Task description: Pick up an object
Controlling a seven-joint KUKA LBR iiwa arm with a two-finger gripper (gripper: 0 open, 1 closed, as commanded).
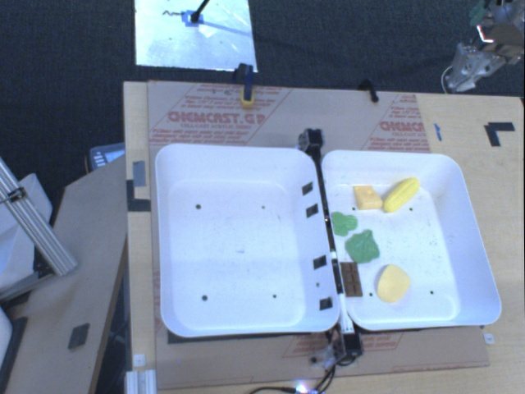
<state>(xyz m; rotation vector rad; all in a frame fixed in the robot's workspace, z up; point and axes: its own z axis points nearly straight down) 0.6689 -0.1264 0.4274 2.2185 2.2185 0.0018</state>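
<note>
Where bins meet, brown ridged block (351,279) — flat, rectangular.

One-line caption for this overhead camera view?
Gripper raised beyond the bench's far right corner; right bin holds corn, cheese, two green pieces, chocolate, lemon.

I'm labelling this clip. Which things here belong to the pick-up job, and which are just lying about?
Job:
tool
corn
cheese
lemon
two leafy greens
chocolate
right bin

Lying about:
left bin
silver sheet
aluminium rail
</note>
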